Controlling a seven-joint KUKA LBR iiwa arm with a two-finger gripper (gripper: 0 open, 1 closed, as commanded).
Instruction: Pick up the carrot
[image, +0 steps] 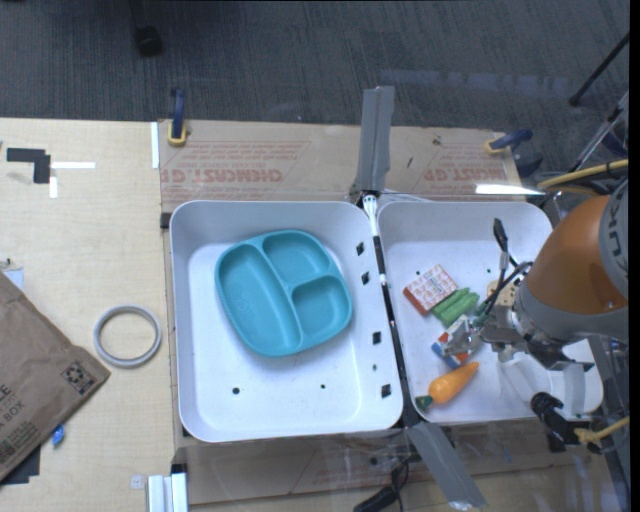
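In the camera view, the carrot (452, 382) lies tilted near the lower edge of the right bin (455, 225), at the lower right of the frame. The gripper (466, 338) hangs just above it, beside a green item (452, 305) and a red-and-white packet (430, 287); whether it is open or closed I cannot tell. The left bin (200, 400) holds a teal divided plate (284, 291). A tape roll (127, 334) rests on the bench at the left.

The gripper (468, 340) hangs low in the right bin (420, 232), the carrot (452, 381) just at its 7 o'clock; a teal divided plate (284, 291) sits in the left bin (200, 390).
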